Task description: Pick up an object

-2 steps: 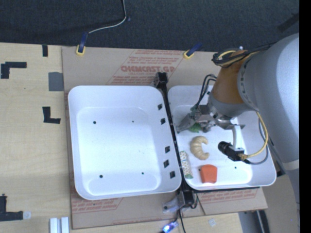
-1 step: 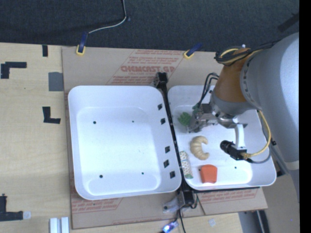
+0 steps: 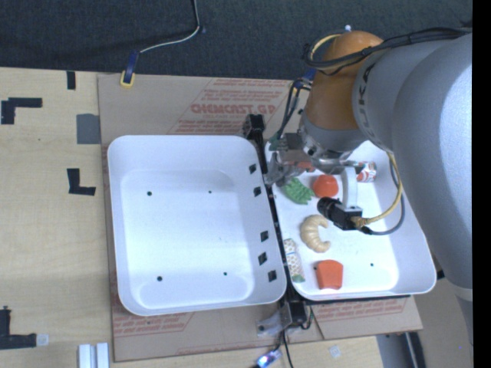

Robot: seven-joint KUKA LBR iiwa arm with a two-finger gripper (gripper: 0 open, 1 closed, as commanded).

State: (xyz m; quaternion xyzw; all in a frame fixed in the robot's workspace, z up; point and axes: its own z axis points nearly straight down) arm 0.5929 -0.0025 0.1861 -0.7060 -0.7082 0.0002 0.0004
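Note:
The right bin (image 3: 406, 278) holds several small items: a green piece (image 3: 298, 191), a round red-orange item (image 3: 325, 185), a tan croissant-shaped piece (image 3: 314, 232), an orange-red block (image 3: 330, 274), a small patterned stick (image 3: 291, 256) by the left wall and a red-and-white piece (image 3: 367, 172) at the back right. My gripper (image 3: 285, 165) hangs over the bin's back left corner, just above the green piece. The wrist hides how the fingers stand, and I see no item between them.
The left bin (image 3: 130, 205) lies beside the right one, sharing a black-clipped divider (image 3: 265, 205). Both rest on a cardboard sheet (image 3: 215, 102). My big grey arm (image 3: 430, 129) covers the right bin's back right. A cable (image 3: 169, 43) trails over the dark floor behind.

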